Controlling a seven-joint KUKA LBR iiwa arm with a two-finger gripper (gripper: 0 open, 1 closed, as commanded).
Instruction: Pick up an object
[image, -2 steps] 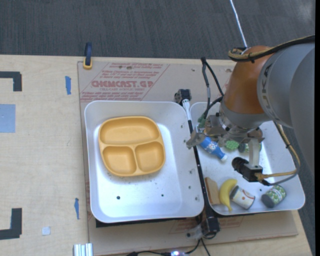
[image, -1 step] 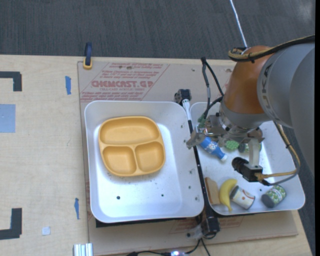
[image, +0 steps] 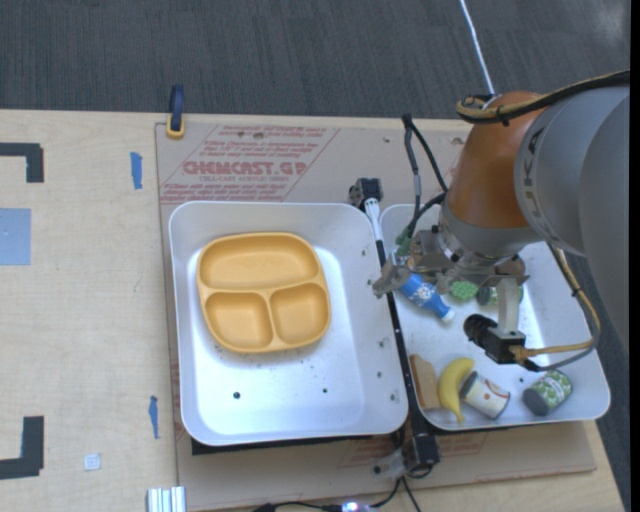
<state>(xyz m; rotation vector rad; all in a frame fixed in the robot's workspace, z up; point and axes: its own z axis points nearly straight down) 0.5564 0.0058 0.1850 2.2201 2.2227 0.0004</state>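
Observation:
My gripper (image: 428, 272) hangs low over the upper left part of the right bin (image: 590, 375), mostly hidden under the orange-banded wrist. Right below it lies a blue and white bottle-like thing (image: 427, 297), tilted, close to the bin's left wall. Whether the gripper touches it cannot be seen. A small green thing (image: 464, 291) lies just to its right. Along the bin's front lie a yellow banana (image: 455, 386), a tan block (image: 425, 378), a white and brown cup-like thing (image: 487, 397) and a grey-green can (image: 548, 391).
The left bin (image: 200, 400) holds a yellow three-compartment plate (image: 264, 290) in its upper half. The wall between the two bins runs just left of the gripper. Cables hang from the wrist over the right bin.

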